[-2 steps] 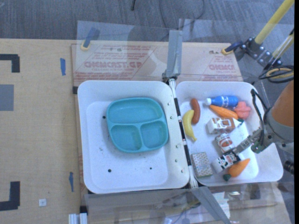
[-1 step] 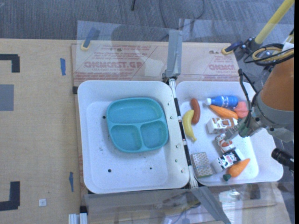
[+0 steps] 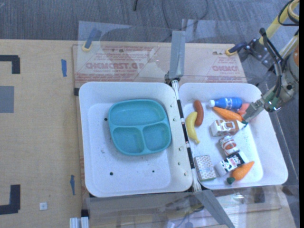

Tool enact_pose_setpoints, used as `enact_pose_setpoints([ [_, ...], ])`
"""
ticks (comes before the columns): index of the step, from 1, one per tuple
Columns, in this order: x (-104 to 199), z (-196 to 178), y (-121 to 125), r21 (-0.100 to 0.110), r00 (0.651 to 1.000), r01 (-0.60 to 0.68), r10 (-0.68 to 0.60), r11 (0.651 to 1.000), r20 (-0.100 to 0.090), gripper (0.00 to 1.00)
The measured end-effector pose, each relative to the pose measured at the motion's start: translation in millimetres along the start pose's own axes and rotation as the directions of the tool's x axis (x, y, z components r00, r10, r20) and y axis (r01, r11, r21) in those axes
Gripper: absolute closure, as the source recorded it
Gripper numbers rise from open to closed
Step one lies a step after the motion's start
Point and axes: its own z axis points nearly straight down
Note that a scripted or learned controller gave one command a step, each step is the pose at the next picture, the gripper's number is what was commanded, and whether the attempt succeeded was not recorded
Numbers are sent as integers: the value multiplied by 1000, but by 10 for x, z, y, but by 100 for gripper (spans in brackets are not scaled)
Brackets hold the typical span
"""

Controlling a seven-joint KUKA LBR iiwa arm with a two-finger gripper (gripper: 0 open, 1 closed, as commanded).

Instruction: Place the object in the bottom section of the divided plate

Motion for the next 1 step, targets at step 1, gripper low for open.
enact_pose_setpoints([
  [1,-751,295,-379,1,1000,-19,19,1000,-2,100],
])
